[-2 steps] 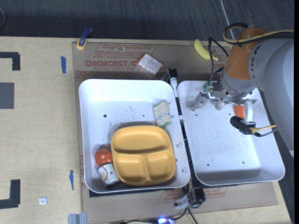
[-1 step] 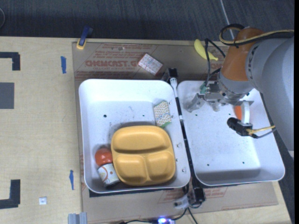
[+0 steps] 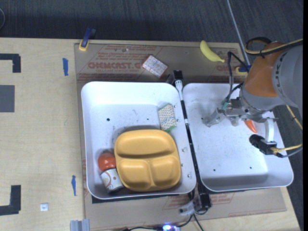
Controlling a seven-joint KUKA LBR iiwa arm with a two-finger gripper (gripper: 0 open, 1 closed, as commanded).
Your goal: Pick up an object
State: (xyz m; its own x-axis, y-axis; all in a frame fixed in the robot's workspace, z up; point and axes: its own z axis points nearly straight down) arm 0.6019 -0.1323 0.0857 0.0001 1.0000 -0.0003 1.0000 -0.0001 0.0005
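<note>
Presently on the surface (image 3: 38, 129):

- Left bin (image 3: 94, 105), white and shallow: holds a yellow three-compartment tray (image 3: 147, 159) lying flat across its near half.
- Small bottle with an orange-red cap (image 3: 109, 170): lies in the left bin's near-left corner, touching the yellow tray's left edge.
- Patterned packet (image 3: 167, 116): in the left bin, by its right wall, just beyond the tray's far-right corner.
- Right bin (image 3: 231, 172), white and shallow: set side by side with the left bin, their rims touching.
- Orange object (image 3: 250, 125): a small piece in the right bin near its right wall, partly hidden under the arm; what it is cannot be told.
- Arm (image 3: 279, 78), grey with an orange band: reaches in from the right, over the far-right part of the right bin.
- Hand (image 3: 211, 120): low over the right bin's far half, pointing left; whether it is wide or narrow cannot be told, and nothing is seen held in it.
- Yellow banana-shaped item (image 3: 211, 52): outside the bins, on the brown board beyond the right bin.
- Printed card (image 3: 154, 65): on the same board, beyond the left bin.
</note>
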